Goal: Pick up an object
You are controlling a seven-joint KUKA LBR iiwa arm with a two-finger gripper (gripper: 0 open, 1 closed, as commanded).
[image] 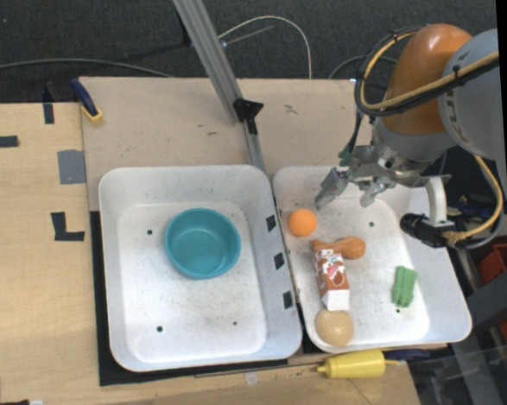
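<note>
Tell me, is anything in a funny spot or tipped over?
Yes. A yellow bottle lies on its side on the bench, outside the right bin, just past its near rim. The small carton inside that bin also lies flat.

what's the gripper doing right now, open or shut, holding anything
gripper: open, fingers spread, nothing between them, over the back of the right bin above the orange ball.

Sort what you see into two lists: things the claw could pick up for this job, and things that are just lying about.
Job things, right bin:
claw, fingers spread above the bin
orange ball
carton
green piece
beige ball
orange-brown piece

Lying about:
teal bowl, in the left bin
yellow bottle, on the bench
blue-and-yellow clamp
</note>
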